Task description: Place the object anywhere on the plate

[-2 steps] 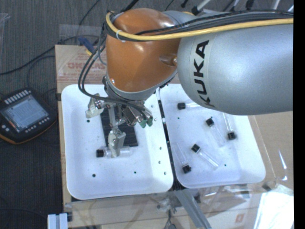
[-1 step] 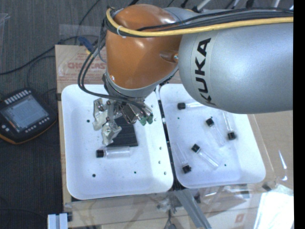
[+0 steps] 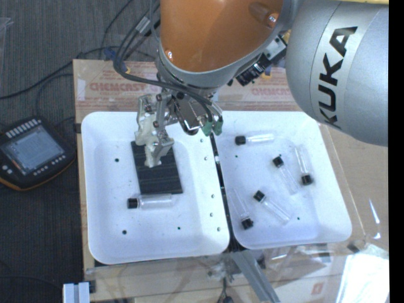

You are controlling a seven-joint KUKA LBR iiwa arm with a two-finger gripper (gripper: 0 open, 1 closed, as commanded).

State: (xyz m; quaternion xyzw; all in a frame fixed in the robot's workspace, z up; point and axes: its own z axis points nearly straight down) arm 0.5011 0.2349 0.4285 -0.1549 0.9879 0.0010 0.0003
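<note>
My jaws hang over the far half of the left bin (image 3: 101, 232), tips pointing down at the black ribbed plate (image 3: 158, 172); whether they are spread or closed I cannot tell, nor whether anything sits between them.

The object, a clear vial with a black cap (image 3: 150, 202), lies on its side in the left bin, just off the near edge of the plate, cap end to the left. It touches or nearly touches the plate's near edge; which one is unclear.

The plate lies flat in the middle of the left bin, its long side running near to far, its far end partly under my jaws.

My arm (image 3: 214, 24), orange at the band and grey beyond, enters from the far right, with cables trailing off its far left side.

The right bin (image 3: 328, 226) holds several more clear vials with black caps (image 3: 255, 139), scattered and apart from one another.

On the dark floor left of the surface rests a grey handheld control pendant (image 3: 30, 151).
</note>
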